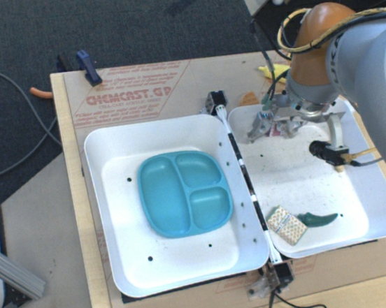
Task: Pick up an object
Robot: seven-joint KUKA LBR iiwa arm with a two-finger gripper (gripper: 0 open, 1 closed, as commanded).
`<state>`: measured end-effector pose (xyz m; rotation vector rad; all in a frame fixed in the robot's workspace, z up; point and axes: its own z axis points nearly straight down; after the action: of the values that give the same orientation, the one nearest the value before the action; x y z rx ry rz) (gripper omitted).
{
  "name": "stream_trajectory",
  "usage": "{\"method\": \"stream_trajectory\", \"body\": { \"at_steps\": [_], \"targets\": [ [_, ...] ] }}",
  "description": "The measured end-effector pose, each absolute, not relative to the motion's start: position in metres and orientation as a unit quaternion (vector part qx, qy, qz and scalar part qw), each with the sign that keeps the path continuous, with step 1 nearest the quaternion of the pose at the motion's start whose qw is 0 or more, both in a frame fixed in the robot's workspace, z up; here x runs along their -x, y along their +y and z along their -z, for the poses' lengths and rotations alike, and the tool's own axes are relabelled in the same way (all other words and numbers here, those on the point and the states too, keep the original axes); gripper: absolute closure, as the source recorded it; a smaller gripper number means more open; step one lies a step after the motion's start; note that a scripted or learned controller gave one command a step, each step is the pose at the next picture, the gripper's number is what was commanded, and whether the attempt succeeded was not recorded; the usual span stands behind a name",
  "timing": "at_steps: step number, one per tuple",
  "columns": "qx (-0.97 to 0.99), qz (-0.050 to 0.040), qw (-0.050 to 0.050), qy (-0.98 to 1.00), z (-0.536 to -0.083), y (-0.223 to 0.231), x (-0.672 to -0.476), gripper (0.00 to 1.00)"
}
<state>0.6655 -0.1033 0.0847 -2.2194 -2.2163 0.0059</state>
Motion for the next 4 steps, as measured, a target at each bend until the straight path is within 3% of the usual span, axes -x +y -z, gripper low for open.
{"method": "stream_trajectory", "body": {
  "at_steps": [2, 4],
  "targets": [
    [0.708, -0.0012, 0.001, -0.707, -0.084, -0.138, -0.666, 0.0],
    [0.707, -0.0017, 0.005, -0.707, -0.084, -0.17, -0.665, 0.0]
  ]
}}
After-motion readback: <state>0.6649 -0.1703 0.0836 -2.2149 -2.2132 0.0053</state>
